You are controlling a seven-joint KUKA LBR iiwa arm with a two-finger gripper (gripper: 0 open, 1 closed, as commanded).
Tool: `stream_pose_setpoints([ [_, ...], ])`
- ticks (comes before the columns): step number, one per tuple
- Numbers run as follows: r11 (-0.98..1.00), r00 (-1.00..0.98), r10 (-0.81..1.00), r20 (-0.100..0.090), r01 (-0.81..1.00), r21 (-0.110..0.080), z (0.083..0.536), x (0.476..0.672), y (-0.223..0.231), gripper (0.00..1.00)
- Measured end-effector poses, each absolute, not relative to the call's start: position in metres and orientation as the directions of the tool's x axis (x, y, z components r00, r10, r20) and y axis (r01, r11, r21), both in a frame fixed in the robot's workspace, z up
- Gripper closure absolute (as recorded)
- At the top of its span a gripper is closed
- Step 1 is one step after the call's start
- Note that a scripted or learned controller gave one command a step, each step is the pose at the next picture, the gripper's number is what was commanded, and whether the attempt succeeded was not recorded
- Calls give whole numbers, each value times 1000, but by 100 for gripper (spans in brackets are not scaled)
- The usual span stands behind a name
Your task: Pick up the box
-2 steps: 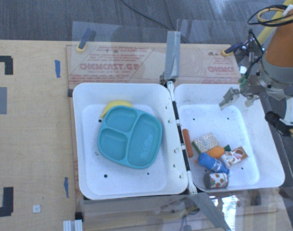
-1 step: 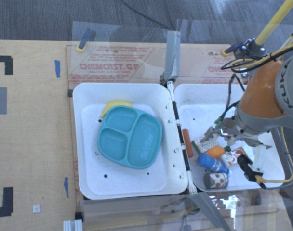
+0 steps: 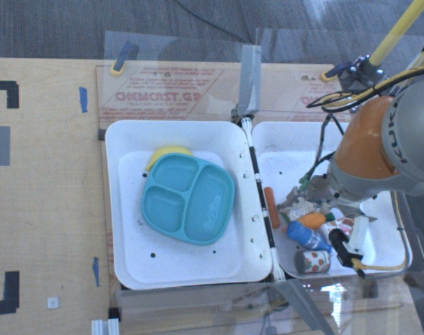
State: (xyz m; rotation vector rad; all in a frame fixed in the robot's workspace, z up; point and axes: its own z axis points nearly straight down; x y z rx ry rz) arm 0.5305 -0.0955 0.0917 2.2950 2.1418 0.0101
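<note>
My gripper [image 3: 304,198] is low over the middle of the right bin [image 3: 290,142], under the grey and orange arm. Right below it lies a small pale box-like item [image 3: 300,208], mostly hidden by the gripper, and I cannot tell whether the two touch. Packed close around it are an orange piece [image 3: 312,220], a blue object [image 3: 307,235] and a small can with red spots [image 3: 314,260]. A red-orange stick [image 3: 270,206] lies along the bin's left wall.
The left bin [image 3: 121,187] holds a teal divided plate [image 3: 189,197] with a yellow thing [image 3: 167,152] poking out from under its far edge. The arm covers the right bin's right half. A clear sheet with red lettering lies behind both bins.
</note>
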Motion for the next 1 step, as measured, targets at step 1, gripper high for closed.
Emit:
stream_pose_setpoints([
  [1,-106,106,994,-1,994,-6,181,550,-87,0],
])
